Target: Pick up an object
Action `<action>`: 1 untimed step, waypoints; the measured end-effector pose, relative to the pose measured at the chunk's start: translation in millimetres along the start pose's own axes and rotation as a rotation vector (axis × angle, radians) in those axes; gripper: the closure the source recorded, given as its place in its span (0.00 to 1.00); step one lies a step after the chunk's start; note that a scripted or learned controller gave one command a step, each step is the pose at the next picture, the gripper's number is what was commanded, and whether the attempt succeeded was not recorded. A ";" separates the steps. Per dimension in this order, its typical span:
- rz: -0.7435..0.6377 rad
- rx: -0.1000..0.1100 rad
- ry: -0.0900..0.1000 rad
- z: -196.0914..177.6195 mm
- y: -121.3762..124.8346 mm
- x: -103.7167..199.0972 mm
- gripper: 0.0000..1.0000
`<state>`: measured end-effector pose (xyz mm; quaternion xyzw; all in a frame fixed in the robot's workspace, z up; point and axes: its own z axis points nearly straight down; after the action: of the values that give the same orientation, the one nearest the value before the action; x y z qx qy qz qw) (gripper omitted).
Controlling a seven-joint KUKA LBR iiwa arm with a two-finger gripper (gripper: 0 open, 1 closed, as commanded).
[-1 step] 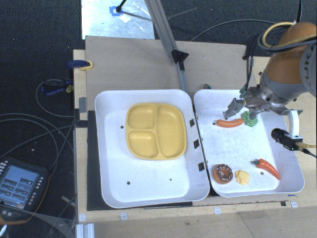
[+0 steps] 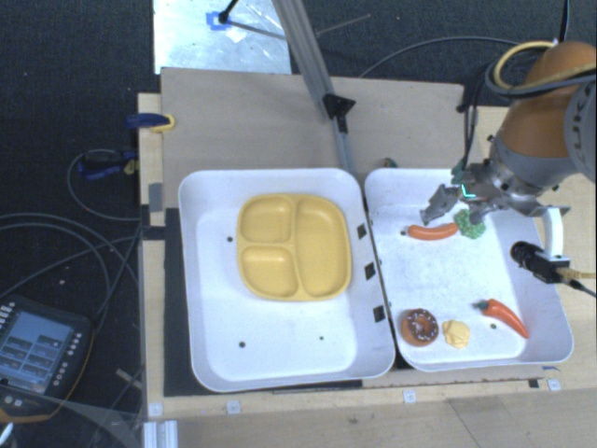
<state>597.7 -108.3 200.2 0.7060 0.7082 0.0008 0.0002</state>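
In the right bin (image 2: 448, 273), near its far side, an orange-red sausage (image 2: 432, 232) lies flat with a small green broccoli piece (image 2: 472, 229) at its right end. My gripper (image 2: 457, 213) hovers just above and behind these two, fingers spread open, one grey finger (image 2: 435, 205) over the sausage's left half. Nothing sits between the fingers. Near the front of the same bin lie a chocolate donut (image 2: 420, 326), a small yellow piece (image 2: 456, 333) and a red-orange pepper (image 2: 505, 315).
The left bin (image 2: 210, 278) holds a yellow divided plate (image 2: 294, 246). A slanted grey pole (image 2: 308, 49) crosses behind the bins. A black fitting (image 2: 536, 261) sticks out on the arm at the right bin's right edge. Cables lie on the floor at left.
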 end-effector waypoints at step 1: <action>0.003 0.006 0.000 62.6 0.6 2.5 0.00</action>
<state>598.4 -105.8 137.6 0.7070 0.7072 -0.0014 -0.0020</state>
